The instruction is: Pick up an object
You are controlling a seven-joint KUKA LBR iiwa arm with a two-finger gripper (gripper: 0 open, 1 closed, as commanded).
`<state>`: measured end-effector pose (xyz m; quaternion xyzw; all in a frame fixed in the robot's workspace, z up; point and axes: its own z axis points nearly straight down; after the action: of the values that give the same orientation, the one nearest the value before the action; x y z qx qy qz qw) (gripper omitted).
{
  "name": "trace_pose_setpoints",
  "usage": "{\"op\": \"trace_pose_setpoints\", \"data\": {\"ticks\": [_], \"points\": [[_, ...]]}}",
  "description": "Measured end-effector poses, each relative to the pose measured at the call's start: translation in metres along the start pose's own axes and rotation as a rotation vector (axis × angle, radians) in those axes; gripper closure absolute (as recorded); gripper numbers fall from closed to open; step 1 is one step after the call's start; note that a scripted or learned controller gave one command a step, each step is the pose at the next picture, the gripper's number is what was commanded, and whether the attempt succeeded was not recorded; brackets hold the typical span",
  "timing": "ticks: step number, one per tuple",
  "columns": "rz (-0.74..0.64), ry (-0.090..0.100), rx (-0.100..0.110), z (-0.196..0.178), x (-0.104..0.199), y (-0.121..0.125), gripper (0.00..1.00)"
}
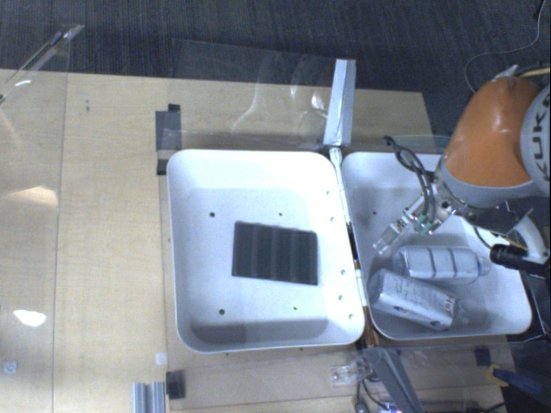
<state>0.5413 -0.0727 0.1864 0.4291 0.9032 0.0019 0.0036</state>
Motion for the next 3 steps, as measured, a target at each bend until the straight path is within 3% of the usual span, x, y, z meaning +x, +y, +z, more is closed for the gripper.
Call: {"op": "trace_pose_setpoints", "data": {"ticks": [1,2,3], "points": [[0.061,-0.007,-0.005,0.096,-0.015,-0.010,0.00],[0.095,-0.003,-0.004,0.097,-0.030,0.007,0.00],[0.094,-0.007,-0.011,0.085,-0.030,0.010,1.00]]}}
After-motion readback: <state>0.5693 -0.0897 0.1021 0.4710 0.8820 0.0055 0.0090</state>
